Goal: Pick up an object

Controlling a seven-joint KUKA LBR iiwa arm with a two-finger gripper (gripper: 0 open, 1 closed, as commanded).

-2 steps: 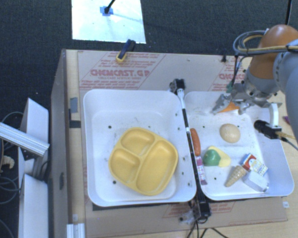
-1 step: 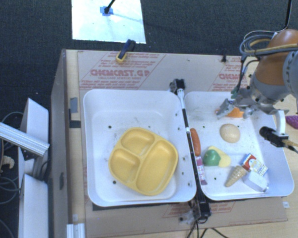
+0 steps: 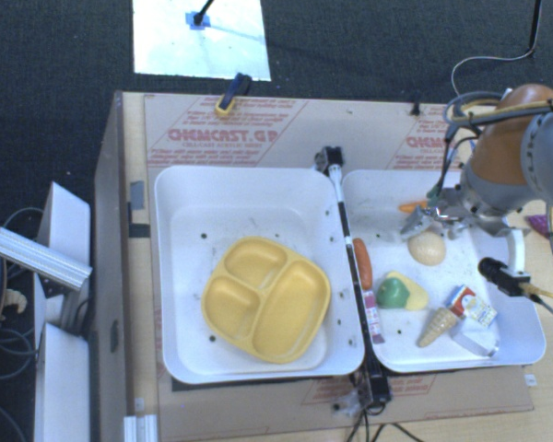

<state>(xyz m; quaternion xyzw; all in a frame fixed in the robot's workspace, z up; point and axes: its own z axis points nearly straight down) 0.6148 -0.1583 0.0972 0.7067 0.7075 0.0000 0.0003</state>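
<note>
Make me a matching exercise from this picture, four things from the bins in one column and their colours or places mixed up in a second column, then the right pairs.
Things:
1. plate
2. carrot
3. egg
4. ice cream cone

Descriptions:
A. pale, just under the claw
B. orange, along the divider between the bins
C. yellow, with three compartments, in the left bin
D. tan, near the front edge of the right bin

Pairs: 1-C, 2-B, 3-A, 4-D

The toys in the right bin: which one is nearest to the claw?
The pale egg-shaped toy, lying just below the claw. The orange carrot, green pepper and ice-cream cone all lie farther away.
</note>
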